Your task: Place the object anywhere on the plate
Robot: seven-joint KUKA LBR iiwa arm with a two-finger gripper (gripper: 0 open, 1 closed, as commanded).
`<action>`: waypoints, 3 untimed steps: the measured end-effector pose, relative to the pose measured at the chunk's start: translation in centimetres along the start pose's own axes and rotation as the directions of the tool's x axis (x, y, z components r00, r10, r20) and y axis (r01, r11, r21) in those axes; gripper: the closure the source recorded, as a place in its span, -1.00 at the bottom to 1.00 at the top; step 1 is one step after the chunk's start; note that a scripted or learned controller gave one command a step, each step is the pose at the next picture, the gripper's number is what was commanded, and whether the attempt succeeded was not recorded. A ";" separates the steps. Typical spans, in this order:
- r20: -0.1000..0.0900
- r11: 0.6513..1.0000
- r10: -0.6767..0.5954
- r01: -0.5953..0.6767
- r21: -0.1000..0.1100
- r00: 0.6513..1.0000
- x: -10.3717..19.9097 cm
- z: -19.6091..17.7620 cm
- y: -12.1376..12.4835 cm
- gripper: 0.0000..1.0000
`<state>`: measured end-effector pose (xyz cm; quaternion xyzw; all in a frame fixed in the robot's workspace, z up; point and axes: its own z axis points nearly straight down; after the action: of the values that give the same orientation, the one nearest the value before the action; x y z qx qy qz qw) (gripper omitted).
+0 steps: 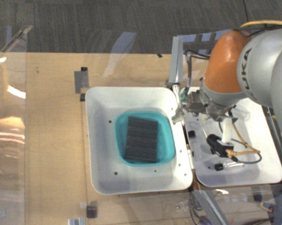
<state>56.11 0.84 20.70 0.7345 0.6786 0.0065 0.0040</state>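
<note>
Object: we see 1 dark ribbed block (142, 139) lying on the teal plate (167, 141).
Jaws: we cannot tell.

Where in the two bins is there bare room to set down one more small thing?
In the left bin, bare white floor runs in a strip between the teal plate and the left wall, and below the plate. The dark ridged block covers most of the plate. The right bin is crowded by the arm and cables; its lower right corner is bare.
</note>
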 end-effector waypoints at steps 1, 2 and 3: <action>0.004 1.000 0.030 -0.030 0.010 1.000 -3.1 2.1 -3.3 -1.00; 0.004 1.000 -0.026 0.026 0.008 1.000 -8.7 2.1 0.3 -1.00; 0.005 0.996 -0.092 0.092 0.008 0.996 -16.9 -2.5 -5.9 -1.00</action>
<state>48.88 -15.55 23.00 0.7025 0.7117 0.0019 0.0034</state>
